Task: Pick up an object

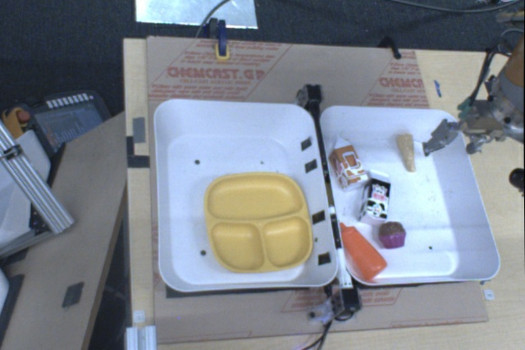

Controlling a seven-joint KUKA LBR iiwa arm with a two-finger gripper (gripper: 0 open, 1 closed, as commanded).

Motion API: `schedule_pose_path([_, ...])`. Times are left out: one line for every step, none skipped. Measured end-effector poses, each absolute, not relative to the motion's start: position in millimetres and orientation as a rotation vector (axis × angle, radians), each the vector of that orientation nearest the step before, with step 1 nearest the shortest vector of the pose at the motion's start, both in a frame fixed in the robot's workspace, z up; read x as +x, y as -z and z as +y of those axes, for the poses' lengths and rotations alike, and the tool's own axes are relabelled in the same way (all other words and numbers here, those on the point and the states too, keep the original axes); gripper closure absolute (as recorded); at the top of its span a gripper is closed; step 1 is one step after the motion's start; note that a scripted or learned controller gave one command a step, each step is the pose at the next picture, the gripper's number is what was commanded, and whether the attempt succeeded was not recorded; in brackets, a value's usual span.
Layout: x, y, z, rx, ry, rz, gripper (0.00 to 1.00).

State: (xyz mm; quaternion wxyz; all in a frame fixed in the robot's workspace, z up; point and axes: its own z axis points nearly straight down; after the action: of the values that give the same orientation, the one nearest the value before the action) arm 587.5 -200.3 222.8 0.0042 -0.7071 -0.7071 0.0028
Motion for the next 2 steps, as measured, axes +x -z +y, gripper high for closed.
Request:
schedule_pose_path([590.2, -230, -200, -2.219, 0.001, -2.226, 0.00])
schedule_pose_path([588.1, -188, -203, -2.220, -0.001, -2.222, 0.00])
